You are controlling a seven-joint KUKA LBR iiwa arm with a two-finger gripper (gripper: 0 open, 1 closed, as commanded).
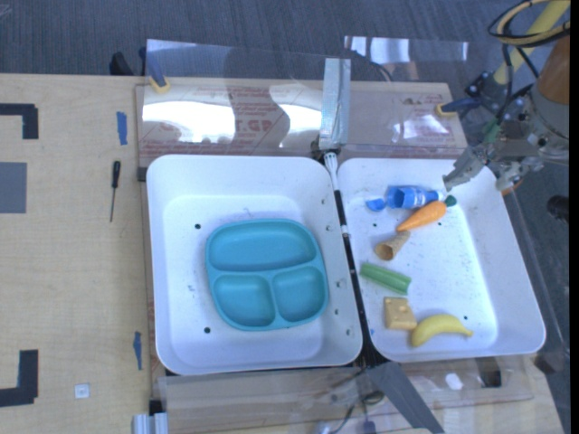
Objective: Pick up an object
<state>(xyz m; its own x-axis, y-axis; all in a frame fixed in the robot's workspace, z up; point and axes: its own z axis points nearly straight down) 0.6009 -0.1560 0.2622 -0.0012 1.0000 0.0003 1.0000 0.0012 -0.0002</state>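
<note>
**Hovering at the right bin's far corner, nothing in the grip**

Standing at the worktop (63,269): two white bins side by side. End effector (477,172) sits at about 1 o'clock of the right bin (507,269), over its back rim. Two fingers are visible, spread apart, nothing between them. One fingertip is near the blue bottle's cap end, but I can't tell if it touches.

Right bin contents:
- blue bottle (404,197), lying on its side, at 12 o'clock in the bin
- carrot (423,216), just beside the bottle on its 5 o'clock side, tilted, green end pointing toward 2 o'clock
- small tan cone (391,246), at 7 o'clock of the carrot, near it but apart
- green stick-shaped piece (385,278), lying flat near the bin's left wall, at 9 o'clock in the bin
- tan block (398,313), at 7 o'clock in the bin
- banana (439,328), just beside the block on its 4 o'clock side, looks touching, curve opening downward

Left bin (172,188): teal divided plate (266,272) with three compartments, sits centre, slightly toward 6 o'clock.

Clear plastic sheets (235,70) stand behind both bins at 12 o'clock. Black screwdriver (114,188) lies on the worktop at 9 o'clock of the left bin, well apart from it.
</note>
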